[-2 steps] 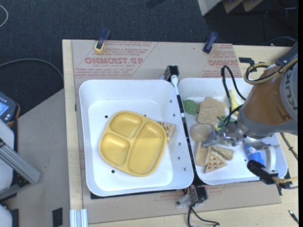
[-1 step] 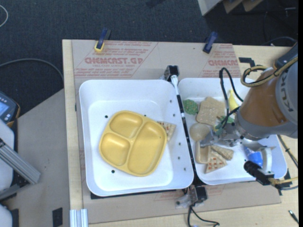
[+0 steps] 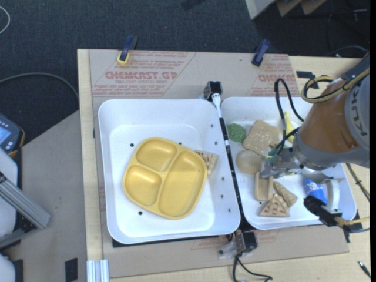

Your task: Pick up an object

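My gripper [image 3: 275,165] is low in the right bin [image 3: 346,207], among several food-like toys. Just left of it lies a pale round piece [image 3: 247,162], and a tan bread-like slab [image 3: 261,136] is behind it. A tan oblong piece [image 3: 261,187] lies right under the gripper's front. Two triangular cracker pieces [image 3: 276,207] rest nearer the front wall. A green toy [image 3: 237,132] sits at the bin's back left. The arm's body hides the bin's middle right.
The left bin [image 3: 111,122] holds a yellow divided plate [image 3: 165,177], with a patterned cracker piece [image 3: 208,158] poking out from under its right edge. A small blue item [image 3: 313,188] lies in the right bin, right of the gripper. Clamps sit on the board's back edge.
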You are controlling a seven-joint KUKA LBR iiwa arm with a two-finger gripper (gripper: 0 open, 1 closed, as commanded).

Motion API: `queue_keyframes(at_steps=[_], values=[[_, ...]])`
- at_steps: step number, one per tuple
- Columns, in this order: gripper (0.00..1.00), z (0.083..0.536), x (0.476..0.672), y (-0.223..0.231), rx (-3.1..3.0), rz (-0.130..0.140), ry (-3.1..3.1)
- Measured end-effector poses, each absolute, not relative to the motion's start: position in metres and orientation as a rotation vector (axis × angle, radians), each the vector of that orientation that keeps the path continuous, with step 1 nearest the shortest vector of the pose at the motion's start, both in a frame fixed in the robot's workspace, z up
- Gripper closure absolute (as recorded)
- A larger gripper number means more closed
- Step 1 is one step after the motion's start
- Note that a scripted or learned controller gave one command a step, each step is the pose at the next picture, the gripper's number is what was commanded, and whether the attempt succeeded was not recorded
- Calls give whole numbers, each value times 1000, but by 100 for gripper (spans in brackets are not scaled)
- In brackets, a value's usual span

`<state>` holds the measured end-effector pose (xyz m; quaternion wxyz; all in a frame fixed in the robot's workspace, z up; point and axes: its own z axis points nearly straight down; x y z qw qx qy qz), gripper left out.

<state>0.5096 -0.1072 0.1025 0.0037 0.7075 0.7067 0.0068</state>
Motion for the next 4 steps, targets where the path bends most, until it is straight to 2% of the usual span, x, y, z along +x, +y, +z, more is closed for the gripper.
queue_keyframes(at_steps=[1, 2, 3, 4], values=[[100, 163, 507, -113, 2218, 3, 2219], [100, 223, 514, -118, 2216, 4, 2219], [100, 225, 515, -118, 2219, 2, 2220], [100, 225, 538, -80, 2215, 3, 2225]])
